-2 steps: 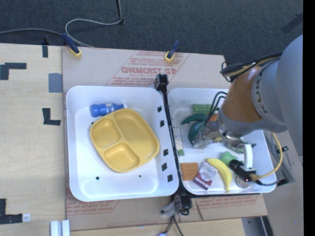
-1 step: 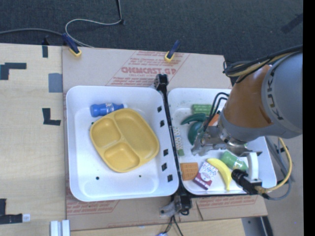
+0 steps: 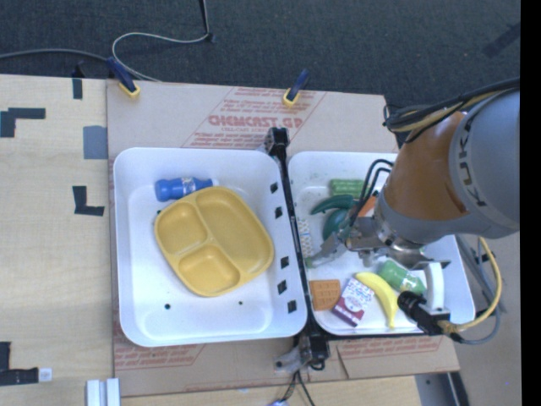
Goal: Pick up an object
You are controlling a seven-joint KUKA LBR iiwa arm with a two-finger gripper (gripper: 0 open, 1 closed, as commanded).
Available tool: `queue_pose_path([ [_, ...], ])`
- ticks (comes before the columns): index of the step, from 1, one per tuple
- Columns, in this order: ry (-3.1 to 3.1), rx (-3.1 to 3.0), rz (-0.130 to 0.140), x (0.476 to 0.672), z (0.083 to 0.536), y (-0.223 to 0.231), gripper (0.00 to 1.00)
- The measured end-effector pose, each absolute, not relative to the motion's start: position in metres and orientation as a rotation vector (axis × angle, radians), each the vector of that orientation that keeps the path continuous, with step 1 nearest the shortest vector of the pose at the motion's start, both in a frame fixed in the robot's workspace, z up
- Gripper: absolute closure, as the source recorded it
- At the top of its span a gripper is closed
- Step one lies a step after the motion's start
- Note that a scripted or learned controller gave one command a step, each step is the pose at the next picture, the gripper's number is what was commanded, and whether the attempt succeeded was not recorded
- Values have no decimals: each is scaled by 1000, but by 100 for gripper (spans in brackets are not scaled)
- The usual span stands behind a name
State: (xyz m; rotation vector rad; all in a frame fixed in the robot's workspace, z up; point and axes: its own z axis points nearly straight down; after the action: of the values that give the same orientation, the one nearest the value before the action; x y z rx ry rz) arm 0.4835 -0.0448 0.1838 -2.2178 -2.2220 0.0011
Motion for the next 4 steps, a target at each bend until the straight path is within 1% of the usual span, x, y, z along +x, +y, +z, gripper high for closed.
queue_pose_path([
  [1,-2219,-2220,3,507,124,-94,0],
  [2,-2222,-2219,-1,539,86,-112,0],
  [3,-2225,-2222,-2,582,86,-111,0],
  [4,-2227,-2224,-1,582,96,-111,100],
])
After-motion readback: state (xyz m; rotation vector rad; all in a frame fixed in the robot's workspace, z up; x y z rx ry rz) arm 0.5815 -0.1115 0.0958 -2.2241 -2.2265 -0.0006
